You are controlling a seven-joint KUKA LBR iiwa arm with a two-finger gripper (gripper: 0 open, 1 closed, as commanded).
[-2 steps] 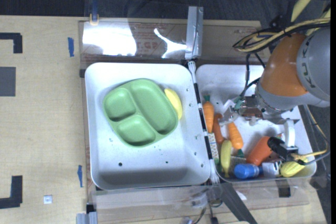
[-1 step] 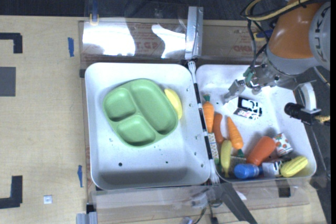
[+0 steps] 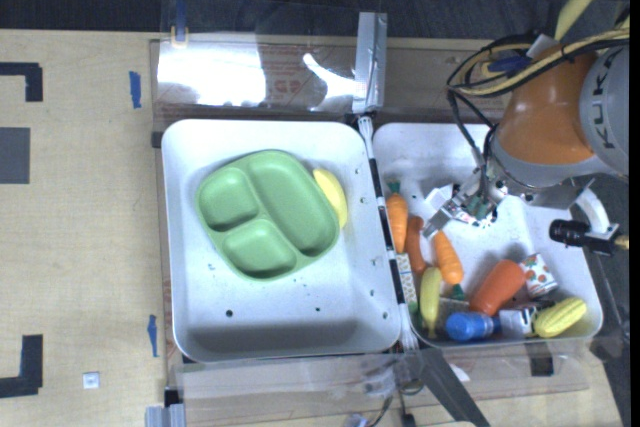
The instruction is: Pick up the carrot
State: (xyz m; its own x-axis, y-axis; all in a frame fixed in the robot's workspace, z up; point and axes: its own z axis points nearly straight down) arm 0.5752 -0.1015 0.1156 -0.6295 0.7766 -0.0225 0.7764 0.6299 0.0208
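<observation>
Flanking wooden bench (image 3: 70,245), twin bins (image 3: 270,335)

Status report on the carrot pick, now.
Pincer low in the right bin, beside the carrots, nothing seen in its grip. Nearest carrot lies free just below it; another carrot by the left wall. Corn and other toys crowd close.

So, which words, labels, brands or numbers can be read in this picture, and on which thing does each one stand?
"KU": large dark letters on the grey arm, cut off at the picture's edge.
Strip between the two bins: marks on it, too small to read.
Small red and white item in the right bin: a pattern, too blurred to read.
Carrot, green tray: no text.
</observation>
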